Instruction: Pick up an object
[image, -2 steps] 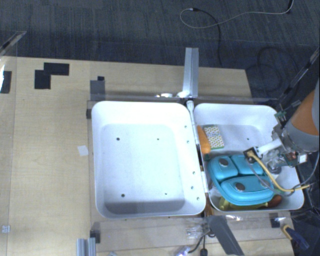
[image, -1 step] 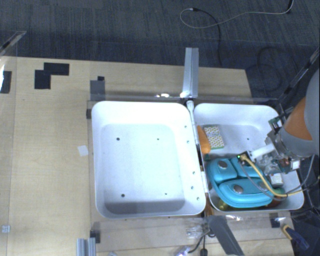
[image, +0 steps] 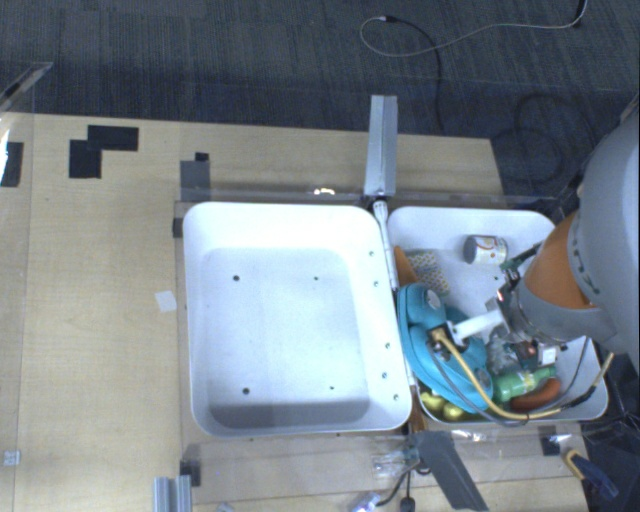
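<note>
One gripper (image: 508, 352): low inside the right white bin (image: 470, 216), over its lower right part, down among the things heaped there. How far it is open cannot be told, nor whether it has hold of anything.
Grey arm with orange band (image: 560, 275): reaches in across the right white bin's right wall, covering that wall's middle stretch.
Small green cylindrical object (image: 515, 383): the nearest thing to the gripper, close to the right white bin's front wall, lying on its side.
Red-brown rounded object (image: 537, 397): touching the green one, closer still to the right white bin's front wall.
Large teal-blue plastic object (image: 422, 325): in the left half of the right white bin, against its left wall.
Yellow rounded pieces (image: 440, 405): in the right white bin's front left corner, partly under the teal-blue object.
Small silver-white can (image: 485, 250): on its side near the right white bin's far wall, apart from the heap.
Grey mesh piece (image: 427, 265): in the right white bin's far left part.
Orange-brown piece (image: 402, 266): just beside the mesh, against the right white bin's left wall.
Things to pick: all lie in the right white bin.
Left white bin (image: 280, 320): touching the right white bin's left wall.
Pale wooden bench (image: 90, 330): under the right white bin, spreading far to its left.
</note>
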